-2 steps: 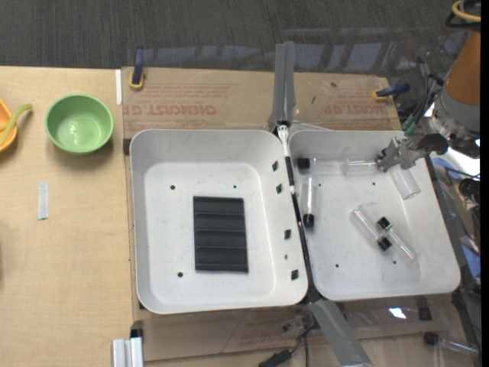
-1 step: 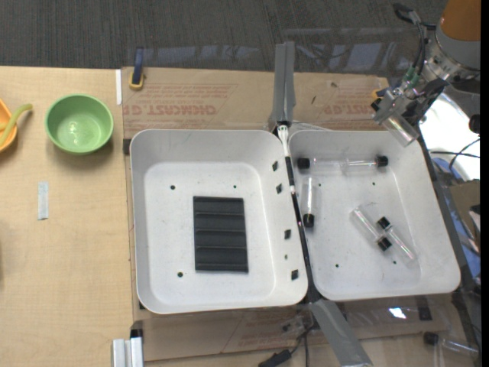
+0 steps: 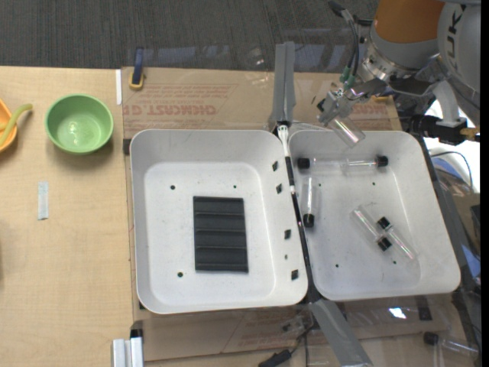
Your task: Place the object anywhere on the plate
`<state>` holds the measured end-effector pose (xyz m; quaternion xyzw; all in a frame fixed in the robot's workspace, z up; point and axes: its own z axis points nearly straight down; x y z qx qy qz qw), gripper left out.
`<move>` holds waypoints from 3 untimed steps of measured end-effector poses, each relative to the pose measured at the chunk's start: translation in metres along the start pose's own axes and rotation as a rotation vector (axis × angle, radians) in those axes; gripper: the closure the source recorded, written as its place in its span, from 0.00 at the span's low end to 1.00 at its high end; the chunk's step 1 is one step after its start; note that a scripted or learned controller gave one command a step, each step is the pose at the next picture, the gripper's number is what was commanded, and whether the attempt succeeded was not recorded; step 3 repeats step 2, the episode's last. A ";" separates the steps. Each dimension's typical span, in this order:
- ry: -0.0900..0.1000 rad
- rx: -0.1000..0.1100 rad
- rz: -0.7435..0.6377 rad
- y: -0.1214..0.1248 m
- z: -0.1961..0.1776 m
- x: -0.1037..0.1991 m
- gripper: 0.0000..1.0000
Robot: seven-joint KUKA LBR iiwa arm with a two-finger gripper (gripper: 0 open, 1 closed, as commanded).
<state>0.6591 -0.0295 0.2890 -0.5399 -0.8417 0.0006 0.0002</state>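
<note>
- Above the right bin's far rim, the gripper hangs with a clear tube clamped between its fingers.
- Below it, more clear tubes with black caps lie in that bin.
- Left bin: a black ridged plate, well apart.

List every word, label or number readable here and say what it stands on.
Red print on the cardboard sheet behind the left bin: appears upside down and reversed, too blurred to read with confidence.
Dark letters on the arm at the right edge: cut off, unreadable.
No other text is legible.
</note>
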 end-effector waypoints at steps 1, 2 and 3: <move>0.000 0.001 -0.101 0.002 0.079 0.087 1.00; 0.000 0.001 -0.100 0.002 0.079 0.086 0.00; 0.000 0.001 -0.100 0.002 0.079 0.086 0.00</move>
